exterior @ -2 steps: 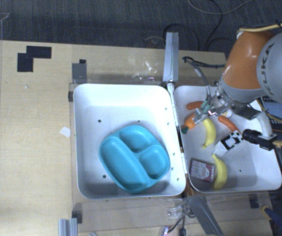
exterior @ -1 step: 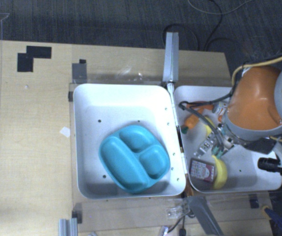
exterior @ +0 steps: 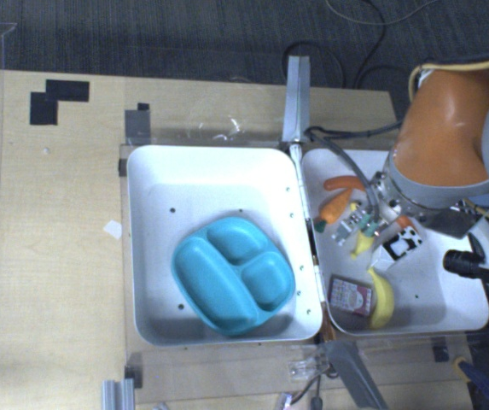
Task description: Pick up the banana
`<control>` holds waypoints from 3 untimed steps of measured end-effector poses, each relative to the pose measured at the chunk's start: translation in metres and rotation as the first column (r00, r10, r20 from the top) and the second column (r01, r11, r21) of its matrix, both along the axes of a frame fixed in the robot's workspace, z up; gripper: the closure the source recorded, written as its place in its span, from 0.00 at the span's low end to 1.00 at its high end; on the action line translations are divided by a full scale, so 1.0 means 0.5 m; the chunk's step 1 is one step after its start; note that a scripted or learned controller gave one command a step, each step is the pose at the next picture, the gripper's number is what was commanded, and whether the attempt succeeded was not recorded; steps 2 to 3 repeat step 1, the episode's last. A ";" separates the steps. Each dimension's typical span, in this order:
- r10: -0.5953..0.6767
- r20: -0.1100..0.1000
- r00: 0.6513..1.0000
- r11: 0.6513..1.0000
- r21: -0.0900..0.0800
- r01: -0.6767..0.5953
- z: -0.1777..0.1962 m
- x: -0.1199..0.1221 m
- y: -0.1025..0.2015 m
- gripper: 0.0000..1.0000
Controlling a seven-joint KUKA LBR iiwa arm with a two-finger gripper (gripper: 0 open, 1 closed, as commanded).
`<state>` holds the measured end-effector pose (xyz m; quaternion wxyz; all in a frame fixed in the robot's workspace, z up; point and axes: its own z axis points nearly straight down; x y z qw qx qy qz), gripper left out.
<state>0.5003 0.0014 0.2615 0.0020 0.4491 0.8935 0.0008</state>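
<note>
Banana (exterior: 381, 298) sits at the 6 o'clock edge of the right bin (exterior: 449, 314), curved, yellow, lying flat, touching the dark packet (exterior: 351, 295) at its 9 o'clock. Your gripper (exterior: 365, 226) hangs at the banana's 12 o'clock, near but apart from it, and you're holding nothing I can make out; can't tell how wide the jaws are, too much clutter at the tip. Risk: you drop where you are and grab the orange carrot (exterior: 340, 196) or the small yellow piece under the tip instead. Banana's curve could also roll out of a pinch, and the packet or bin wall could block one side. Blue divided tray (exterior: 231, 273) is in the left bin (exterior: 154, 229), irrelevant.
</note>
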 end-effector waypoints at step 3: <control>-0.151 -0.003 0.989 0.989 0.000 0.151 -0.121 -0.024 -0.047 1.00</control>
